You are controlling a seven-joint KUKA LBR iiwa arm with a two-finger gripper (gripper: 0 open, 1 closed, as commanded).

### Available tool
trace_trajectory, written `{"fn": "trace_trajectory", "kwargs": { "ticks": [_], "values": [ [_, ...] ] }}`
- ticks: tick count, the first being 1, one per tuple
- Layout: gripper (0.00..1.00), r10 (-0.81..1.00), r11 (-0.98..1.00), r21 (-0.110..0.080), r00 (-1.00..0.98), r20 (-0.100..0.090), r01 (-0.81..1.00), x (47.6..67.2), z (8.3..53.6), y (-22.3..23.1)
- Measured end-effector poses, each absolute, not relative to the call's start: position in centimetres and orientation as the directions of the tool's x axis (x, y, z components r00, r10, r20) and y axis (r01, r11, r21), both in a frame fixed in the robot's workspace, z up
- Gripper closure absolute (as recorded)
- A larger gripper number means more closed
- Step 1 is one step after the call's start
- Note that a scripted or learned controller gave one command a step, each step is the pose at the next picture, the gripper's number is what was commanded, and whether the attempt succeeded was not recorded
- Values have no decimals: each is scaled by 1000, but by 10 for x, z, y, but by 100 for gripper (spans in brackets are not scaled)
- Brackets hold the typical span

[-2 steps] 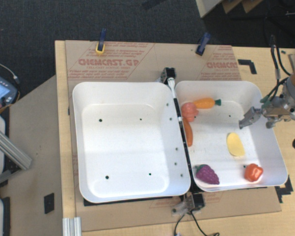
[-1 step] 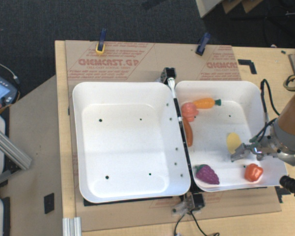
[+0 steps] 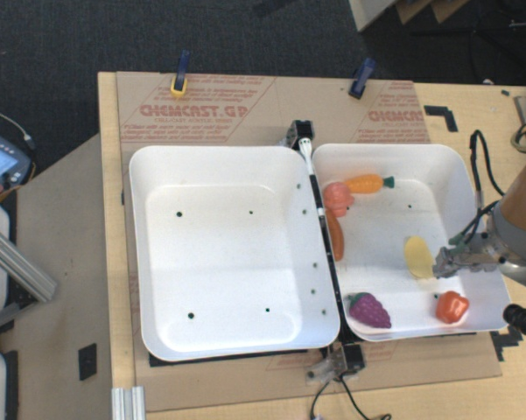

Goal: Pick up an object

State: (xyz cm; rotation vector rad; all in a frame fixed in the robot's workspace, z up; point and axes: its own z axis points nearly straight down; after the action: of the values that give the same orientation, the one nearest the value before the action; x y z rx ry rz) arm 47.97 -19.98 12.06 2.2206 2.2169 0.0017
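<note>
Partly cropped arm, gripper [image 3: 444, 265] touching yellow fruit [image 3: 417, 255]

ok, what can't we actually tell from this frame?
- Hand, camera view: too small and blurred to show whether it touches the yellow toy beside it.
- Arm: cut off by the right edge.
- Orange-red toy along the divider: partly under the pink toy, shape unclear.
- Purple grapes: detail too small.

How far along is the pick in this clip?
Done: the gripper is low in the right white bin, beside the pale yellow lemon-shaped toy. In hand: nothing visibly held. Left: grasp and lift; the purple toy grapes and red toy pepper lie untouched.
</note>
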Motion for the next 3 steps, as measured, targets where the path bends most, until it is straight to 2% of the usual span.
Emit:
{"fn": "trace_trajectory", "kwargs": {
  "ticks": [1, 2, 3],
  "values": [
    [100, 1000, -3, 6, 3, -4, 1000, 480, 131, -200],
    [100, 1000, 2, 8, -2, -3, 1000, 481, 222, -189],
    [100, 1000, 1, 6, -1, -4, 1000, 480, 265, -194]
  ]
}}
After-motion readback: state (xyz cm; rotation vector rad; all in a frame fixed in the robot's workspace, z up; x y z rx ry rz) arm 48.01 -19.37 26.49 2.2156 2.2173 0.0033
